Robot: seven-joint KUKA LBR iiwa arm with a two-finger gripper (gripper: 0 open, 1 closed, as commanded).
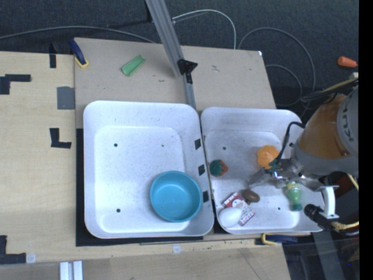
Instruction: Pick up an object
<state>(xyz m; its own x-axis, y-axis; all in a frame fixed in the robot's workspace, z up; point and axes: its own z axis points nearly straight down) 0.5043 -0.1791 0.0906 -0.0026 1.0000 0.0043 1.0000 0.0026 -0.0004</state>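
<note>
Grey and orange, the arm [335, 139] comes in from the right edge and bends down over the right bin [245, 118], its bulky wrist covering that bin's right wall. The gripper [263, 176] points leftward and low over the bin floor, its thin dark fingers [256, 178] reaching toward the bin's middle. Whether those fingers are spread or pressed together cannot be told at this size, and nothing can be seen between them.

Several small things lie in the right bin. An orange ball [267, 155] sits just above the gripper, close against the wrist. A green bottle [294, 196] lies below the wrist, near the bin's lower right corner. A small brown lump [251, 195] rests just below the fingertips, apart from them. Beside it, toward the lower left, a red-and-white packet [238, 206] lies touching a white egg-shaped thing [229, 216]. A small green and orange ball [218, 167] sits near the bin's left wall, well apart from the gripper.

The left bin [116, 115] holds a blue bowl [175, 195], upright, in its lower right corner. On the bench behind the bins lies a green block [132, 65], and a grey pole [166, 31] slants down to the gap between the two bins.
</note>
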